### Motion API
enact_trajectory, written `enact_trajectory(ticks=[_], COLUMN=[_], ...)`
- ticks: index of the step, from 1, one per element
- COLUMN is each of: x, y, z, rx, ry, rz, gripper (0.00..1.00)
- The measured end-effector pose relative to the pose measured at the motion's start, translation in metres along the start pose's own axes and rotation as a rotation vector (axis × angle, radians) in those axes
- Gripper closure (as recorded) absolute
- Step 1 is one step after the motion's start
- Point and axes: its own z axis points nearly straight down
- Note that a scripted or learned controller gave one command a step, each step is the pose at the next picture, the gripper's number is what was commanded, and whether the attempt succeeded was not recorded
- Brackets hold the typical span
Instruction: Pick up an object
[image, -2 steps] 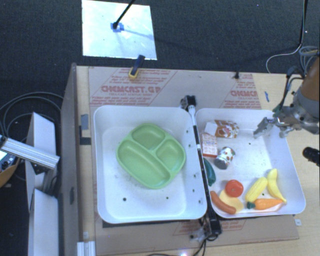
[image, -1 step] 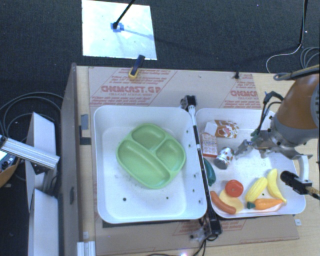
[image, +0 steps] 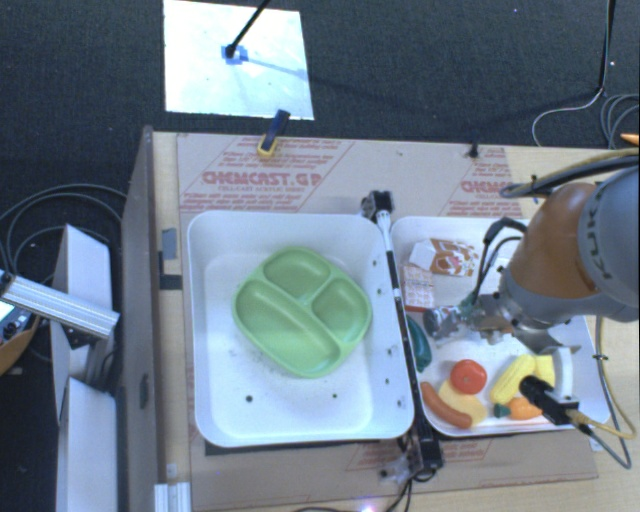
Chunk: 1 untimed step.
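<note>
Hovering low in the right bin (image: 590, 405), the gripper (image: 450, 322) hides its grasp state, which I cannot tell; just below it the tomato (image: 468, 376) looks light, smooth, likely slippery, so pinch across its widest middle

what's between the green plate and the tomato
In the camera view, the black-and-white divider where the bins meet, plus a dark green item, lie between the green plate and tomato.

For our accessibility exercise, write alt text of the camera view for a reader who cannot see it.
A grey and orange robot arm reaches over the right white bin, its claw above toy food: a tomato, a hot dog, corn. The left bin holds a green divided plate.
</note>
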Motion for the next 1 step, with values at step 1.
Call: enact_trajectory(ticks=[1], x=[0.0115], y=[-0.0349], z=[0.0161], rx=[-0.022], ry=[-0.019], rz=[0.017], gripper=[0.0])
